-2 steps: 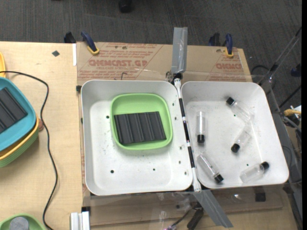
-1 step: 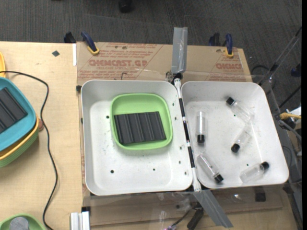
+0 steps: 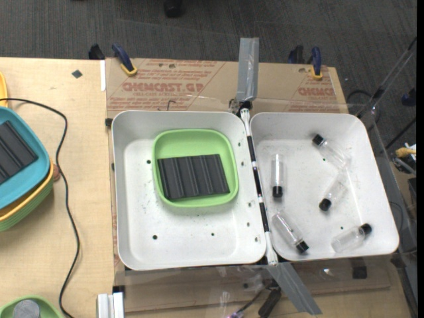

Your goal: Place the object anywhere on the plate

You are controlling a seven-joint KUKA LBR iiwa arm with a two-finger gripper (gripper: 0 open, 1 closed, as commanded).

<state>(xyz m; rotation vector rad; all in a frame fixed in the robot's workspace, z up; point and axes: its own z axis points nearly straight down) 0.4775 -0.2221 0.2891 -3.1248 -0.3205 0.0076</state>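
Left bin point(image 3: 132, 237): green plate point(image 3: 194, 143); right bin point(image 3: 377, 171): 5 clear vials point(image 3: 277, 175).

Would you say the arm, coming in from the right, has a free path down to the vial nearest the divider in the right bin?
Probably yes. That clear vial lies flat and apart from the other vials in the right bin, with nothing above it; the divider beside it might crowd the jaws slightly.

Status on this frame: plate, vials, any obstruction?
Green square plate in left bin, dark ridged mat on it. Five clear black-capped vials in right bin.
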